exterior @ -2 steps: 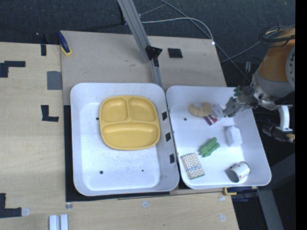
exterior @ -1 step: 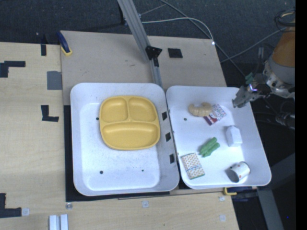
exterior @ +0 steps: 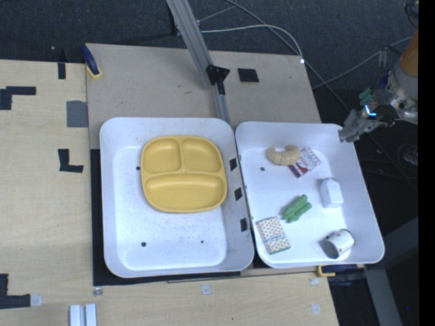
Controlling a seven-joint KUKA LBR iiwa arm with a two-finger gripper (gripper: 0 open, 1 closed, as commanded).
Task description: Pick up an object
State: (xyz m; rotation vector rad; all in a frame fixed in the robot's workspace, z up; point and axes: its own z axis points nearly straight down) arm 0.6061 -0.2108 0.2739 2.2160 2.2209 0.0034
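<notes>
the hand (exterior: 350, 133) hovered at the right bin's (exterior: 367, 202) rim, its state unclear. the green toy (exterior: 296, 208) looked light, soft; best pinched across its middle.

Right white bin (exterior: 353, 182), contents:
- Tan lumpy ginger-like piece (exterior: 282, 156), flat, upper middle.
- Small red-and-white checked packet (exterior: 305, 161), touching its right side.
- White rectangular block (exterior: 332, 192), right of centre.
- Green leafy toy piece (exterior: 296, 208), centre, lying at a slant.
- Square checked patterned packet (exterior: 272, 234), flat, lower left.
- Small white cup (exterior: 338, 243) on its side, lower right corner.

Left white bin (exterior: 112, 182):
- Yellow three-compartment plastic tray (exterior: 183, 174), flat, upper centre.
</notes>
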